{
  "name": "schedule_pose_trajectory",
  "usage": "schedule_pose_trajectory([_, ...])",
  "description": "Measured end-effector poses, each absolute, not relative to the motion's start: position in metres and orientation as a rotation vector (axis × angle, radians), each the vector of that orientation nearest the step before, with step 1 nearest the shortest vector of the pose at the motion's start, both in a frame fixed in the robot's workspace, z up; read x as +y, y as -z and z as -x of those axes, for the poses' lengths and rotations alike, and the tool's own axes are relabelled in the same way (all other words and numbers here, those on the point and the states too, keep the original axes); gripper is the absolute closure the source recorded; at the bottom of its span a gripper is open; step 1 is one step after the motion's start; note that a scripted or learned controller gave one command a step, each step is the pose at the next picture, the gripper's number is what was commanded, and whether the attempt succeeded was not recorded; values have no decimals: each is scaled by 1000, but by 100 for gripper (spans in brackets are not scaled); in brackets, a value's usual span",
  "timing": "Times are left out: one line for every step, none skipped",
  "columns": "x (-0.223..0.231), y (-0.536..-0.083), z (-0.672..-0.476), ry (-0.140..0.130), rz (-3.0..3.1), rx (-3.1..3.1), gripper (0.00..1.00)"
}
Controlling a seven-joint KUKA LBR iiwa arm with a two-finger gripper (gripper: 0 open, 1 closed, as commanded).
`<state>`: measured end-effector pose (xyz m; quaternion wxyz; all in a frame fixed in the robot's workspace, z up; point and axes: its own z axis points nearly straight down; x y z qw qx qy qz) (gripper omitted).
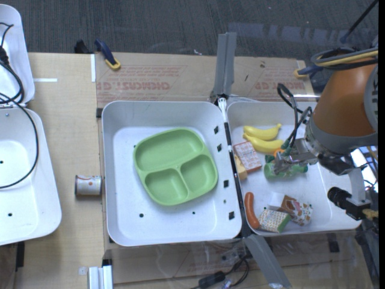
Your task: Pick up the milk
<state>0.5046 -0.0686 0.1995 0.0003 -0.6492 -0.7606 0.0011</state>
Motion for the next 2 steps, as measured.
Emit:
schedule_pose_trajectory([-7,-196,-478,-2,1605,-2700,100])
schedule_pose_trajectory([6,-191,-498,-2,1381,-2821,100])
